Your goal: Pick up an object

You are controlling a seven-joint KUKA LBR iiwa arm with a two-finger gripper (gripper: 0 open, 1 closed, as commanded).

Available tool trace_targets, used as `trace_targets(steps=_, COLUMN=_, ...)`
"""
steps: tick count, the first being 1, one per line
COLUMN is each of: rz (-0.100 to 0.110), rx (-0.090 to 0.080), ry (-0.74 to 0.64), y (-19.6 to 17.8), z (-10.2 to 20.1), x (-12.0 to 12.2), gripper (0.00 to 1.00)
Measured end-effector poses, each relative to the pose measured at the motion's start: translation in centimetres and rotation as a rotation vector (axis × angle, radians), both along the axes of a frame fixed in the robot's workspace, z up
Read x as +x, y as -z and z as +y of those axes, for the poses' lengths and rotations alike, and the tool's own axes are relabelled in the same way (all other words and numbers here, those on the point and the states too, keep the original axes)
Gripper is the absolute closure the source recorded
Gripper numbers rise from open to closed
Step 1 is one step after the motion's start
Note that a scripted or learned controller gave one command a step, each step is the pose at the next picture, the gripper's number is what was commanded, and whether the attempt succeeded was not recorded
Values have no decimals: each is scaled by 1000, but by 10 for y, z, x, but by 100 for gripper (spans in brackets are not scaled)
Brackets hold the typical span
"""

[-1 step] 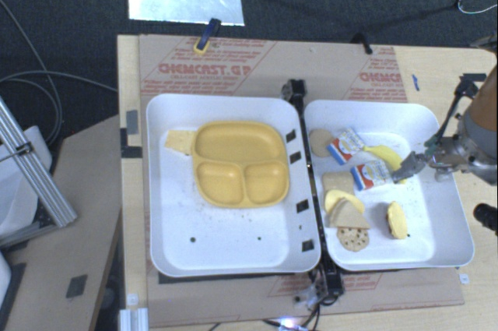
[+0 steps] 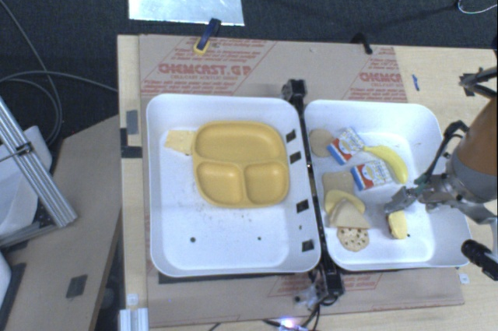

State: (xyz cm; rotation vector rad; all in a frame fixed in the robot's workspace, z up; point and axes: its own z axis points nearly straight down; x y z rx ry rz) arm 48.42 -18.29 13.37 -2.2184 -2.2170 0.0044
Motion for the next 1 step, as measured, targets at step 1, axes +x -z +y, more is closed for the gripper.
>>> trace_targets(steps=1, rz=-5, rx=-1, ry=-2, y=52, z=4, x=2, gripper=0)
